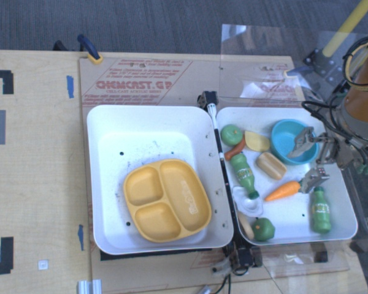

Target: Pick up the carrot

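Observation:
The orange carrot (283,191) lies on the floor of the right bin (343,225), its thick end pointing right. My gripper (308,162) hangs over the right side of that bin, open. One finger sits over the edge of the blue bowl (287,141). The other finger (313,179) is right at the carrot's thick end, and I cannot tell whether it touches it. Nothing is held between the fingers.
The right bin also holds a green ball (231,134), a yellow lemon (256,141), a tan loaf (272,165), two green bottles (243,173) (321,210), a white cup (248,202) and a green pepper (263,228). A yellow divided plate (167,199) sits in the left bin (110,139).

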Robot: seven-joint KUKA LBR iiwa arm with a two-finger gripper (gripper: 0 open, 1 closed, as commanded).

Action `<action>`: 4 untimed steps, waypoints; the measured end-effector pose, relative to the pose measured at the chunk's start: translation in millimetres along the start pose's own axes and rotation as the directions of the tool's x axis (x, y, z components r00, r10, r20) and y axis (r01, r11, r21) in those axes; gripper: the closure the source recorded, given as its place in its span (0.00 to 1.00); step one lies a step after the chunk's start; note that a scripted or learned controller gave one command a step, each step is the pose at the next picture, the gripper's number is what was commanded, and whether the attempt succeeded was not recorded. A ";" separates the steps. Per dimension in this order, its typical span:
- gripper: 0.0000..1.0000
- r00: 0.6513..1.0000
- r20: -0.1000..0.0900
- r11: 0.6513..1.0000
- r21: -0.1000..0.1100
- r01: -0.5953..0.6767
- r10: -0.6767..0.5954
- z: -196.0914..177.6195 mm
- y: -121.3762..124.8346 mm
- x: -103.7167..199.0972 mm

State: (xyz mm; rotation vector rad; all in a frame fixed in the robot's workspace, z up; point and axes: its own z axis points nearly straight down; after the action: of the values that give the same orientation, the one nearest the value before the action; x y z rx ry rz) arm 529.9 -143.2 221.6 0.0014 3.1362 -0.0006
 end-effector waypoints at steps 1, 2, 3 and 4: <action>0.00 1.000 0.005 1.000 0.001 -0.009 0.009 111.6 9.3 -30.7; 0.00 0.998 0.035 0.999 0.007 0.053 -0.054 123.1 -17.8 15.6; 0.00 0.963 0.031 0.963 -0.004 -0.269 0.269 123.8 -31.1 23.2; 0.00 0.787 0.025 0.788 -0.009 -0.616 0.616 124.0 -11.0 -6.3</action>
State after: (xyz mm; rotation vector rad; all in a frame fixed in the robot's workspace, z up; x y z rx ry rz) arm 536.9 -154.2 97.7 1.0149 2.9399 0.0023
